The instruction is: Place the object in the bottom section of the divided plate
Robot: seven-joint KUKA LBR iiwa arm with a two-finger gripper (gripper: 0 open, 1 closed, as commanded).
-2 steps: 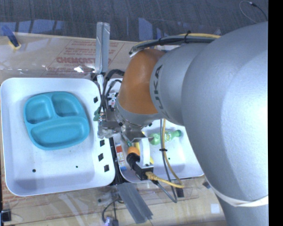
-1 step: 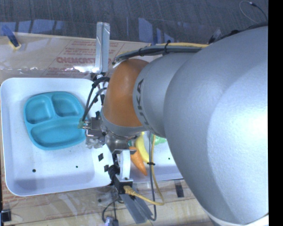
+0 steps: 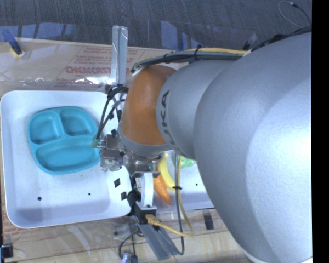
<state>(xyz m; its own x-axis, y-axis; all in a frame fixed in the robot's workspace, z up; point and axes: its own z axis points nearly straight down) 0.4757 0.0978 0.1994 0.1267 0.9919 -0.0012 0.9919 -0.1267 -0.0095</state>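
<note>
1. We see a blue plate [image 3: 64, 139] lying flat in the left bin [image 3: 55, 199], towards that bin's upper left part.
2. The plate has two small sections at its top and one wide bottom section [image 3: 66, 156] along its lower edge.
3. The arm [image 3: 241, 125] reaches in from the right and covers most of the right bin [image 3: 196, 193].
4. The gripper [image 3: 111, 159] sits low over the wall where the two bins meet, just beside the plate's right rim. We cannot make out whether it is apart, together or clamped on anything.
5. A banana [image 3: 165, 174] and a carrot [image 3: 161, 190] lie touching in the right bin, half hidden under the arm and apart from the plate.
6. A green thing [image 3: 187, 161] peeks out just right of the banana; we cannot tell what it is.
</note>
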